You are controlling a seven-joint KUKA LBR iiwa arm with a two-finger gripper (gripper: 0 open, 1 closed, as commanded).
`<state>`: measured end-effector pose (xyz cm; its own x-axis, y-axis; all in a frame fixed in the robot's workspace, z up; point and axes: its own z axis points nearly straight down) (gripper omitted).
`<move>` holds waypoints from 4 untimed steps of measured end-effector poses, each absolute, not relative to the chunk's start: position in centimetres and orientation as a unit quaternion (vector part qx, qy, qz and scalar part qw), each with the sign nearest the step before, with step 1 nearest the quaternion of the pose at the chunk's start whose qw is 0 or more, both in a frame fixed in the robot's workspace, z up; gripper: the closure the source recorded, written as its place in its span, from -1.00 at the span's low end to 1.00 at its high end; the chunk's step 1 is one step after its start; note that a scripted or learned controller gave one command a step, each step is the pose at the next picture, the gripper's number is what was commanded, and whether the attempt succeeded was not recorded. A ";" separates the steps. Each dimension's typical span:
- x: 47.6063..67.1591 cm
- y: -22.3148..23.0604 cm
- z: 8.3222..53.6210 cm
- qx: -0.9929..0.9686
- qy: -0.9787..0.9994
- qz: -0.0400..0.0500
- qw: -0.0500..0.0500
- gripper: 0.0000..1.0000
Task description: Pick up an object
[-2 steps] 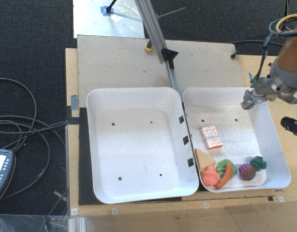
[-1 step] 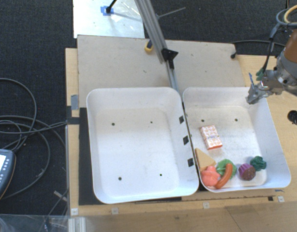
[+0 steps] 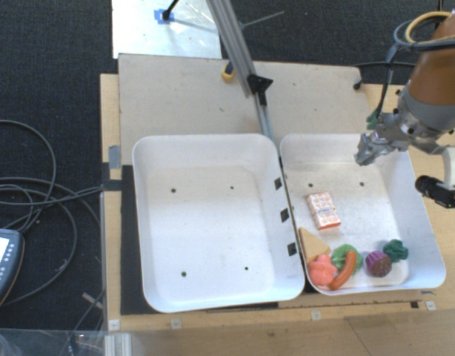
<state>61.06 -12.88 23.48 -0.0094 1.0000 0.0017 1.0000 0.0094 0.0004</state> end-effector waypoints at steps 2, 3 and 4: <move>59.3 -2.6 24.2 -0.704 -0.711 -0.001 0.001 1.00; 59.4 2.6 24.9 -0.703 -0.711 -0.001 0.000 1.00; 59.2 9.0 24.4 -0.703 -0.711 -0.001 0.001 1.00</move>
